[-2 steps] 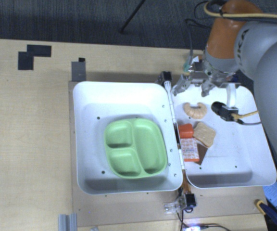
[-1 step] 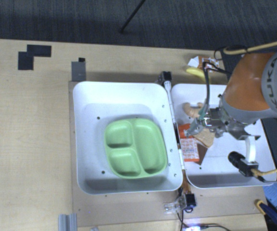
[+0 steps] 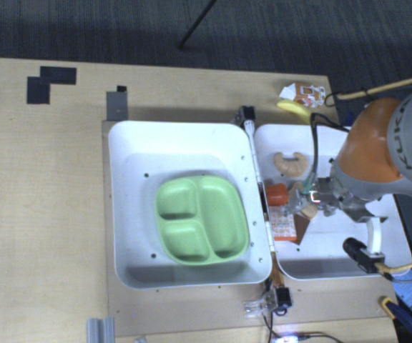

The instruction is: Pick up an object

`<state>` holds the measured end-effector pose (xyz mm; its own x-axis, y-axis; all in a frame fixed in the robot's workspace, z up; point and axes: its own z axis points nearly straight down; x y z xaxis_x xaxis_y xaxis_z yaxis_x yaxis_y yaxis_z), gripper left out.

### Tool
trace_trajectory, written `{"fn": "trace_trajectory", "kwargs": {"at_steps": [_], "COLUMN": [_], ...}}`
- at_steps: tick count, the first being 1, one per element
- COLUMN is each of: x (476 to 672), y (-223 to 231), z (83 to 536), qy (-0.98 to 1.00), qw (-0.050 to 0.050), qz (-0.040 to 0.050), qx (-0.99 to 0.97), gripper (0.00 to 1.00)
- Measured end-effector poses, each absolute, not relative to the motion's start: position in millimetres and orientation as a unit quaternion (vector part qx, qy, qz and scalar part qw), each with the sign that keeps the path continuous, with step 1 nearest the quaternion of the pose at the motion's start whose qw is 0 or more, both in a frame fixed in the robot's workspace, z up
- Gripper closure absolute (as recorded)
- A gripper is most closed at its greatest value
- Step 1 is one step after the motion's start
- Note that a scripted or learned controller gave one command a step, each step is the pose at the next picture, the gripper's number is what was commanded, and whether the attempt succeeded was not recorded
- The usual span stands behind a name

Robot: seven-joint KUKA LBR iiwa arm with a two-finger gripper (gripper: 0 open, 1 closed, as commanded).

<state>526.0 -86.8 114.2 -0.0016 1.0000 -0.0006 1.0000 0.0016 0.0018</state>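
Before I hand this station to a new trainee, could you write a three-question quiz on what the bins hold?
1. True or false: the green tray lies in the left bin.
2. How many compartments does the green tray have?
3. The gripper is over which bin: A left, B right?

Key: 1 true; 2 three; 3 B.

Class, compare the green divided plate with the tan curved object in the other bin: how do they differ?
The green divided plate lies in the left bin; the tan curved object lies in the right bin. The plate is far larger. The plate is squarish with three compartments; the tan object is a crescent. Both lie flat.
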Motion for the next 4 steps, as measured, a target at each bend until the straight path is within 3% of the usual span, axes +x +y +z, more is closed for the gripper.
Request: {"fn": "trace_trajectory", "kwargs": {"at_steps": [1,2,3,4], "x": [527.2,527.2,528.4,528.3], "y": [-85,-85,-85,-85], "z": [125,125,135,135], "qy": [0.709,0.709,0.709,0.709], "qw": [0.001,0.001,0.002,0.002], "qz": [0.0018,0.0018,0.0029,0.0027], "qx": [0.706,0.706,0.705,0.705], "gripper": [1.0,0.0,1.0,0.0]}}
